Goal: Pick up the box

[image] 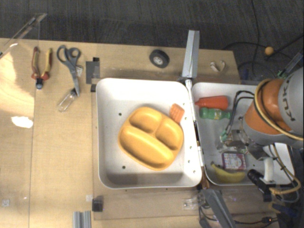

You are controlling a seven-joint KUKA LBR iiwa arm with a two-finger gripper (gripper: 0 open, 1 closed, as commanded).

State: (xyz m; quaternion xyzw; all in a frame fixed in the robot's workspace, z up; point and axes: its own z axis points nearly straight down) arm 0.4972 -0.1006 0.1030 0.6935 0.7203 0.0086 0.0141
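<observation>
White plastic, shallow: two bins sitting side by side on the wooden table. The left bin is carrying a large yellow lobed tray with a small orange ridged block touching its upper right edge. The right bin is carrying an orange-red carrot-shaped toy, a green bottle just below it, a yellow banana along the near wall, and the small purple-and-white box, lying flat just above the banana.

The grey arm with the orange band is hanging over the right bin. Its pincer is pointing down just above the box, beside the green bottle; whether it is released or clenched cannot be told from this view, and nothing is visibly sitting between its tips.

Risks, as judged: the box is lying flat and low, so the tips may be skidding across its top face. The banana is crowding its near edge and may be getting caught or nudged instead. The bin wall to the left is leaving little room.
</observation>
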